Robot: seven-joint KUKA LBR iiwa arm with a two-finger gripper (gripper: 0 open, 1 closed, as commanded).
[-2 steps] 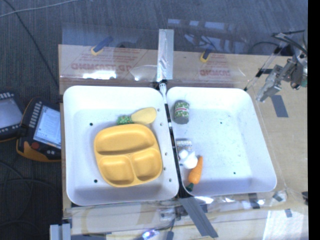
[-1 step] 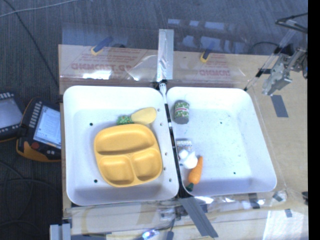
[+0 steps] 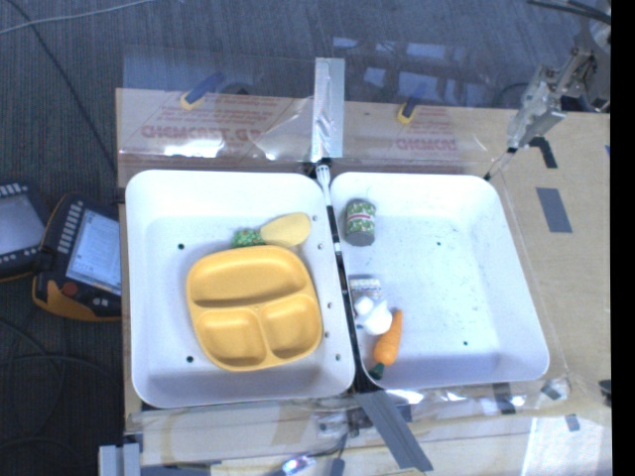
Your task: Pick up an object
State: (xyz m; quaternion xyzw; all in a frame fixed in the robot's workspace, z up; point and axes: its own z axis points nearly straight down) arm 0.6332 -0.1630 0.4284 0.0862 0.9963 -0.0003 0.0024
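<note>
I see the gripper [image 3: 531, 117] at the far right, above the counter [image 3: 571, 266] and outside both bins, just beyond the far right corner of the right bin [image 3: 466, 276]. It is small and thin from here, tilted, pointing down toward the left. I cannot tell how it is set, and I see nothing in it. It touches no object.

The things to pick are all in the bins, well apart from the gripper. In the right bin, they sit along the left wall. A green can [image 3: 359, 221] lies at the far left. Nearer, a small clear item [image 3: 365, 288] sits just above a white ball [image 3: 373, 314], and a carrot [image 3: 387, 338] leans just beside the ball, its tip toward the near wall. The carrot and ball look to be touching.

In the left bin [image 3: 159, 266], a yellow tray [image 3: 256, 305] with three compartments takes up the middle, turned a little. At its far edge lies a pale yellow piece [image 3: 286, 229], touching the tray's rim, and a small green thing [image 3: 247, 237] just to its left.

On the floor to the left of the counter I see a pendant [image 3: 84, 256] with a lit screen.
</note>
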